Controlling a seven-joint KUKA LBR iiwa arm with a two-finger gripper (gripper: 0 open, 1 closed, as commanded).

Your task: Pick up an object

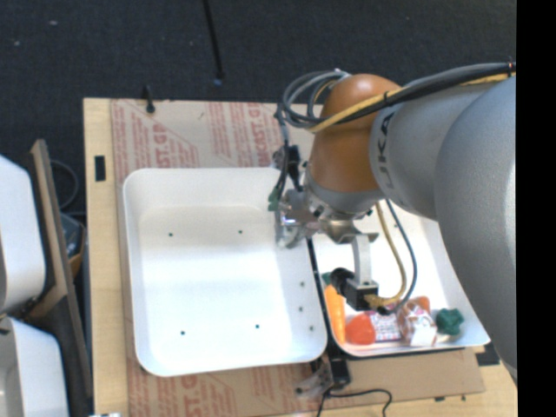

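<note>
Four small objects cluster at the near end of the right bin [393, 352]: orange carrot-shaped piece [334, 307], red item [360, 329], white-and-red box [418, 326], green piece [449, 321]. The gripper [289, 224] hangs over the bins' shared rim; whether it is open cannot be told. Centre over one object before descending.

Dark speckled floor [130, 33] surrounds a pale wooden bench [98, 259]; printed cardboard [200, 137] covers its top.

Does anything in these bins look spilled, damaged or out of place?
Nothing stands out. The orange piece, the red and white item and the green piece lie crowded inside the right bin, at its near end.
</note>
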